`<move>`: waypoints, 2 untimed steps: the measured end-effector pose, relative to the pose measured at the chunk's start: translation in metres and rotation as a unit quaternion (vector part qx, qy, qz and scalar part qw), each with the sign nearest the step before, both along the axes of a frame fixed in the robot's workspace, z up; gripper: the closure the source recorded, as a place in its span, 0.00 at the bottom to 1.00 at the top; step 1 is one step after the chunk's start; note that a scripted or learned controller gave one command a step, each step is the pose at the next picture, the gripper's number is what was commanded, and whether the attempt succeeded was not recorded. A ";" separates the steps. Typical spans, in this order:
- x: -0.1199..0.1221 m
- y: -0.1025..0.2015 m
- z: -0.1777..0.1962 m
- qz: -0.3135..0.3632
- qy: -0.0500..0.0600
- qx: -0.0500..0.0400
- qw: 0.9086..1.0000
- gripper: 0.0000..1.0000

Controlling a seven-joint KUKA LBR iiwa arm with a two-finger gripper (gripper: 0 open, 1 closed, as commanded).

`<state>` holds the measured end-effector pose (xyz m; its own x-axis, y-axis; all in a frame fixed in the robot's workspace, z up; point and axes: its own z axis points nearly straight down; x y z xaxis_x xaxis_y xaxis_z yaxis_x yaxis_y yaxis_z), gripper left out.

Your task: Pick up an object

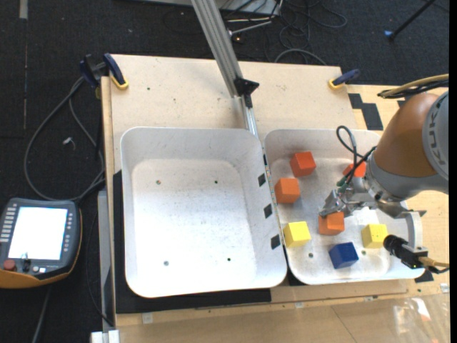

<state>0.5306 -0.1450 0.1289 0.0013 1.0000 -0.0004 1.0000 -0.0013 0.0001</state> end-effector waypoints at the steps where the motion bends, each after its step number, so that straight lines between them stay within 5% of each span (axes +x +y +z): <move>1: 0.039 0.040 -0.028 0.003 -0.009 -0.003 1.000 1.00; 2: 0.061 0.106 0.071 0.005 -0.005 0.001 1.000 1.00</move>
<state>0.5914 -0.0391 0.2001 -0.0084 1.0000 0.0009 0.9999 0.0084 0.0097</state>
